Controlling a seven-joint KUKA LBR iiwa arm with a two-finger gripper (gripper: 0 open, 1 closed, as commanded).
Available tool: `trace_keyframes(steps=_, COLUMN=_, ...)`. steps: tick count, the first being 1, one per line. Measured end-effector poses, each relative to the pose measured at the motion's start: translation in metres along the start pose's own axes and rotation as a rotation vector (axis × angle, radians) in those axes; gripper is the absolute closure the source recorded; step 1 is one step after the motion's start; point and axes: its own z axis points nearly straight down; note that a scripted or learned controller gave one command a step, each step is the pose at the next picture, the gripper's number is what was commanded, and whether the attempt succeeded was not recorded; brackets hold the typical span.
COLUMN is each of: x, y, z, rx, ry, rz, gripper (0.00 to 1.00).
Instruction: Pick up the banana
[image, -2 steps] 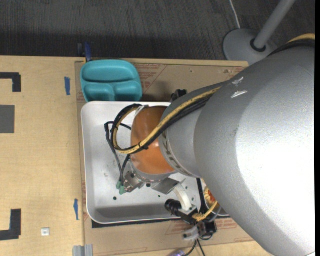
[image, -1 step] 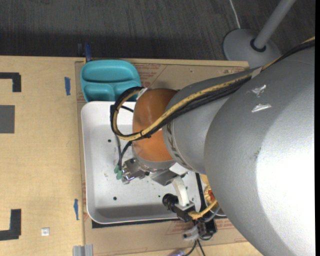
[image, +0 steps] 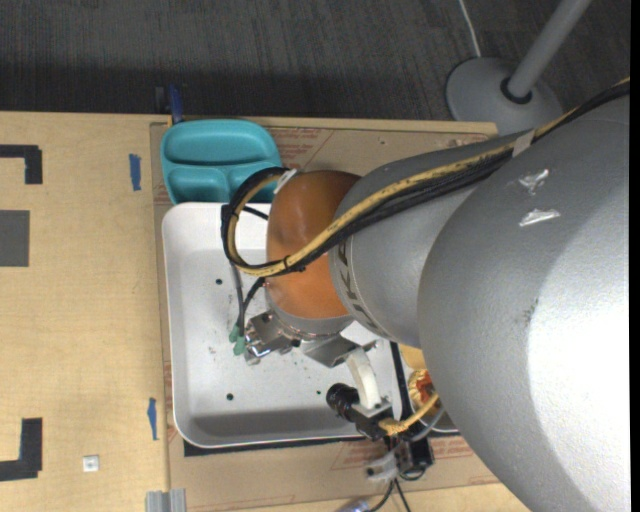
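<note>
The arm (image: 500, 300) came in from the right and sprawled over most of the white bin (image: 192, 300), its orange band (image: 305, 250) sitting above the middle of the bin floor. Just below that band the gripper (image: 252, 342) hung low over the bin's floor, left of centre, with a bit of green at its left end. How wide it stood could not be told from that angle, and nothing was visibly held in it.

The banana was a tough call. A small yellow-orange patch (image: 421, 382) peeked out from under the arm by the bin's lower right corner, and whether that was the fruit or just part of the wiring could not be settled. If it was, it lay well to the right of the gripper and a little lower, with the wrist hardware and a black connector (image: 343, 398) in between.

Black and yellow cables (image: 240, 262) looped off the wrist and trailed down over the bin's left half. A teal container (image: 215, 160) sat against the bin's top edge (two hollows in it, side by side). The bench (image: 80, 300) around the bin was tan, with blue tape marks (image: 135, 172) by the bin's left side. A few dark specks dotted the bin's floor.
</note>
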Motion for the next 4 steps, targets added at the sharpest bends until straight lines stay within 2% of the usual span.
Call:
trace_keyframes(steps=1, x=-0.005, y=-0.005, z=0.074, rx=-0.001, ry=0.003, rz=-0.668, gripper=1.00)
trace_keyframes(steps=4, x=-0.004, y=-0.003, z=0.044, rx=-0.010, ry=0.001, rz=-0.665, gripper=1.00)
